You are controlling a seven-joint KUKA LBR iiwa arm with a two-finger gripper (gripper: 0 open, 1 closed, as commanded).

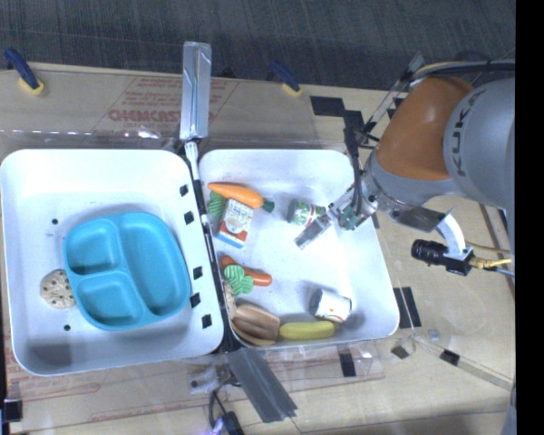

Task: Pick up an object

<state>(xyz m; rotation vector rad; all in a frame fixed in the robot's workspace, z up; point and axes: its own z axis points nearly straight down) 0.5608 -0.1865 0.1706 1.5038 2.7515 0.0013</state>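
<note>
Small green-labelled can [301,212] beside pincer [322,226].

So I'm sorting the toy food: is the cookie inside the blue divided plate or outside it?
Outside. The cookie lies on the left bin's floor, against the left edge of the blue divided plate, not in a compartment.
</note>
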